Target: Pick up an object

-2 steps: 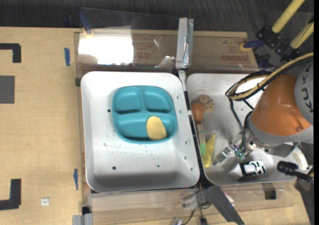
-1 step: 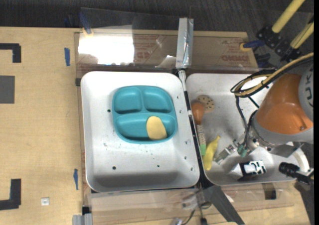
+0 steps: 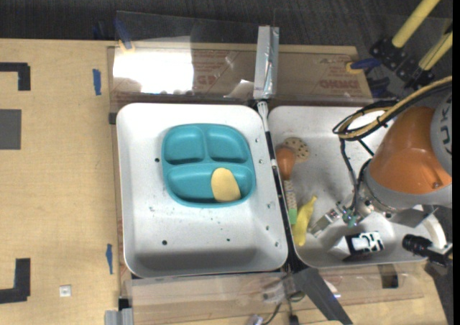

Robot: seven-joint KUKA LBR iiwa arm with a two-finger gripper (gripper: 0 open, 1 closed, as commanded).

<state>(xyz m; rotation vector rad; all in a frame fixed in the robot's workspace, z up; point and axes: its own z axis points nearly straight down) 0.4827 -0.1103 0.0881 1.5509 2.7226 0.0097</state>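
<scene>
A grey KUKA arm (image 3: 406, 154), with an orange band above its wrist, reaches in from the right over the near half of the right bin (image 3: 323, 126). Its gripper (image 3: 332, 221) hangs low above the white floor. From where I stand I cannot tell whether the gripper is released or clenched.

Close beside it, toward the wall the two bins share, lies a yellow banana-shaped piece (image 3: 303, 217). It is hard to judge from this angle whether the piece and the gripper touch. Farther back along the same wall sits an orange-brown rounded piece (image 3: 285, 162), with a pale speckled disc (image 3: 296, 147) right behind it. A tan, rough-textured strip (image 3: 290, 195) runs along the wall between the rounded piece and the banana-shaped one.

In the left bin (image 3: 194, 237), well apart from the arm, a teal divided plate (image 3: 185, 147) lies flat. A yellow oval (image 3: 226, 185) rests in its wide near compartment, right of centre. Both bins stand side by side on a pale bench (image 3: 57, 172) marked with bits of blue tape (image 3: 96, 81).
</scene>
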